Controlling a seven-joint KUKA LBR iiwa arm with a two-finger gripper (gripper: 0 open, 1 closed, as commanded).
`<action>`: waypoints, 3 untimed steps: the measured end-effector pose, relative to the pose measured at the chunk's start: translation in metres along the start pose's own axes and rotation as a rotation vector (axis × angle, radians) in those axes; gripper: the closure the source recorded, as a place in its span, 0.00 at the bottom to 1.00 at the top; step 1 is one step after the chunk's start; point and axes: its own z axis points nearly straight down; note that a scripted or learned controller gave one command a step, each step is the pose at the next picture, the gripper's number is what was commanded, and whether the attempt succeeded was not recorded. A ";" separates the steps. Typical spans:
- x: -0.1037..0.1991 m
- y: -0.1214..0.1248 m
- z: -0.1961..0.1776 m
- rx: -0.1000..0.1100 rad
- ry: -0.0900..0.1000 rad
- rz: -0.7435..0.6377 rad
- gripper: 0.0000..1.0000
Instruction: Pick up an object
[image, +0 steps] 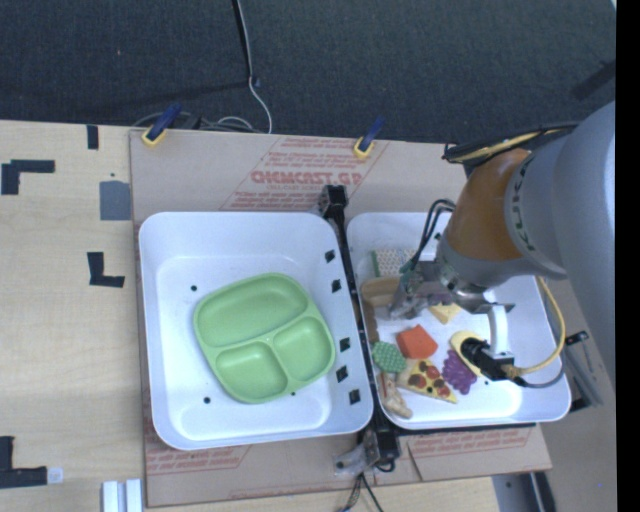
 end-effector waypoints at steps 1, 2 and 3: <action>0.000 0.000 0.000 0.000 -0.001 0.001 0.00; 0.000 -0.059 0.009 -0.005 -0.009 0.008 0.00; 0.004 -0.057 0.000 0.000 0.000 0.002 1.00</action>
